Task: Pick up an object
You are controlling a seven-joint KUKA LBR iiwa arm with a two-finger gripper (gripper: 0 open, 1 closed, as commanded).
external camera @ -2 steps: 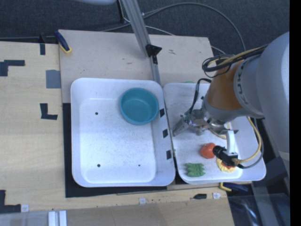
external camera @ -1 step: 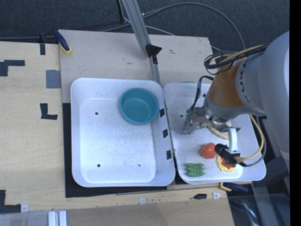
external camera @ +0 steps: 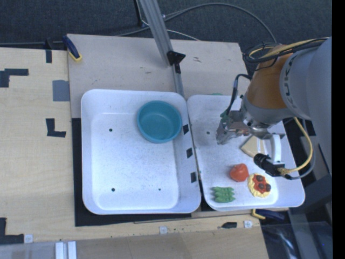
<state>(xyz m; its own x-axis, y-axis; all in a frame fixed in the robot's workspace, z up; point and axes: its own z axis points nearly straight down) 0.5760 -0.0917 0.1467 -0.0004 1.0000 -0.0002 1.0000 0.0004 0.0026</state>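
Observation:
My gripper hangs over the middle of the right bin, pointing down at bare bin floor. Nothing shows between its tips. A red tomato-like object lies below and to the right of it. A green leafy piece rests near the bin's front edge. A yellow round piece with red and dark spots sits at the front right. A tan wedge lies partly hidden under the wrist. A blue bowl stands in the back of the left bin.
A slanted metal pole rises behind the bins. Cables loop along the right bin's right side beside the arm. A dividing rim separates the two bins.

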